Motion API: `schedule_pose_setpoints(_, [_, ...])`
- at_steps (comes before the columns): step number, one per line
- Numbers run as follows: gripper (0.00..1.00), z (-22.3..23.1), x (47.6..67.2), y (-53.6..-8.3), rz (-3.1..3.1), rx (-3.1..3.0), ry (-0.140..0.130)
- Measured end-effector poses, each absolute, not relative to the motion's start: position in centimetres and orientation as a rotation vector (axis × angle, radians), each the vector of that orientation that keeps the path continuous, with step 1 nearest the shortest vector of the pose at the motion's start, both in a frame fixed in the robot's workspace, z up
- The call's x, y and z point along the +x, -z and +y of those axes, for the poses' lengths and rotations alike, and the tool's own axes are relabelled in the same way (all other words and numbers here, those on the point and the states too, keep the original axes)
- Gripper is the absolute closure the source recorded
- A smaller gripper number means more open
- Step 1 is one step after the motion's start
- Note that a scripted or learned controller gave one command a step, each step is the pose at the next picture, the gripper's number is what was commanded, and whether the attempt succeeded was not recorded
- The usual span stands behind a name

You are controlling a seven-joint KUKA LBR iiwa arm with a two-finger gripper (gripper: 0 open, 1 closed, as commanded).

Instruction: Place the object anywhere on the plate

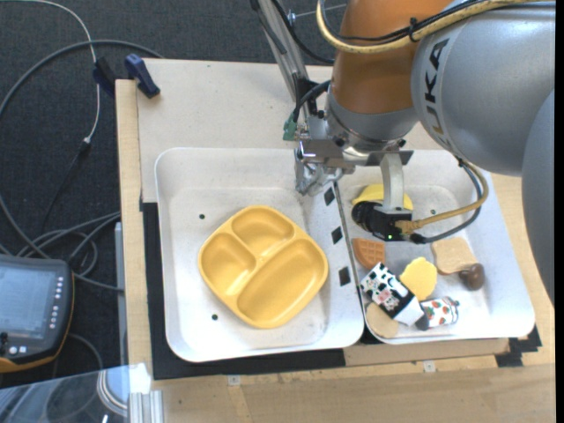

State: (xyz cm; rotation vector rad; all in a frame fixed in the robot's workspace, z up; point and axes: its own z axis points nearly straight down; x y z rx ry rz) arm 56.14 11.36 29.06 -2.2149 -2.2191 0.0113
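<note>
From my station, the yellow plate (263, 264) sits in the middle of the left bin (164, 203) with all its compartments bare, so nothing has been delivered yet. The gripper (307, 181) hangs over the far right corner of that bin, just beside the wall shared with the right bin (520, 300). I see nothing in its grasp, and I cannot tell whether it is open or closed. The candidates lie in the right bin, toward its near edge: a cow-patterned carton (385, 289), a yellow disc (421, 276), a slice of bread (452, 254) and a brown lump (473, 276). I cannot tell which one is meant. By my reckoning, the pick, the carry and the release all remain.
</note>
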Motion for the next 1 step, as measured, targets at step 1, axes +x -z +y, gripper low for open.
schedule_pose_setpoints(1, [1.0,13.14,51.05,-25.62,-2.219,-2.213,-0.011])
